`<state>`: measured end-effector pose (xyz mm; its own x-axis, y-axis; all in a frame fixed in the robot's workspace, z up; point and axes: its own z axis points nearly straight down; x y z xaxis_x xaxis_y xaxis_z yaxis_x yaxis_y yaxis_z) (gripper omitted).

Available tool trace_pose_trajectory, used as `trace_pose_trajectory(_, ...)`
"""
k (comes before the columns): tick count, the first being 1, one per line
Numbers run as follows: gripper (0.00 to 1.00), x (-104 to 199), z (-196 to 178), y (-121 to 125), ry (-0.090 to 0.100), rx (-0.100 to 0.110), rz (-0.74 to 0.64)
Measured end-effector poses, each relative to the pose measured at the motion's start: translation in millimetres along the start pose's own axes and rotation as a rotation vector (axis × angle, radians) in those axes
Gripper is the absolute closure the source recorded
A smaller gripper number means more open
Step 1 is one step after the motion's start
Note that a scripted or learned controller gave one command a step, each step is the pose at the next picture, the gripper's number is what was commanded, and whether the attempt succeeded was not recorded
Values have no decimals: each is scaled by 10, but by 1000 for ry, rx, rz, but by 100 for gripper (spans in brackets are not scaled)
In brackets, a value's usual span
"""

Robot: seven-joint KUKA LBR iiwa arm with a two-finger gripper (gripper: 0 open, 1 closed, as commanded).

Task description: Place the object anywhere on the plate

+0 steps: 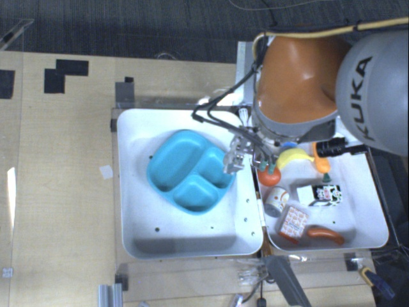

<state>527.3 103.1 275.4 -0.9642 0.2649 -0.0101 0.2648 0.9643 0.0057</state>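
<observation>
1. Over the divide between the 2 bins, the gripper [241, 155] hangs at the right edge of the blue plate [188, 170]; whether its fingers are open or closed cannot be told
2. Left bin [137, 232]: plate alone
3. Right bin [377, 226]: yellow toy [295, 157], tomato [271, 176], small carton [293, 222], sausage [324, 235]

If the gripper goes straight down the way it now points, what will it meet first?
Most likely the blue plate. The gripper hangs over the plate's right rim in the left bin, pointing down. Depth is unclear from this slanted view, so it may touch the rim or the bin floor just beside it.
</observation>
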Motion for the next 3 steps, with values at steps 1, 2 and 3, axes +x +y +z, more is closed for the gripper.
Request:
trace_pose_trajectory(1, 0, 0, 2, -1, 0, 0, 0)
trace_pose_trajectory(2, 0, -485, -112, -191, -1, 0, -205)
trace_pose_trajectory(3, 100, -502, -238, -171, -11, -4, -205)
